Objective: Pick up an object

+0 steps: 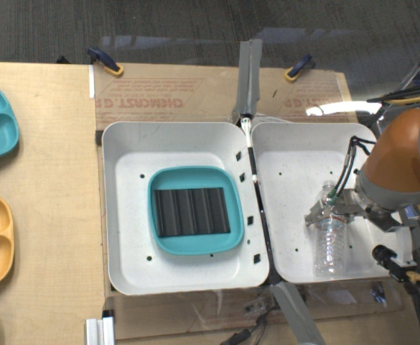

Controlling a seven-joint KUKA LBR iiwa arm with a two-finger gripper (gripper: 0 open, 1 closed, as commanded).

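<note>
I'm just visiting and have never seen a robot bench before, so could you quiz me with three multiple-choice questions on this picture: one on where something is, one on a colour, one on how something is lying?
1. Where is the clear plastic bottle?
A. in the right bin
B. in the left bin
C. on the wooden bench

2. What colour is the tray in the left bin?
A. orange
B. teal with a dark ribbed middle
C. white

3. How is the bottle placed?
A. standing upright
B. lying on its side
C. hanging above the bin

Answers:
1. A, since it rests on the floor of the right bin, beside the gripper.
2. B, since its rim is teal around dark grooves.
3. B, since its length stretches flat along the bin floor.
</note>
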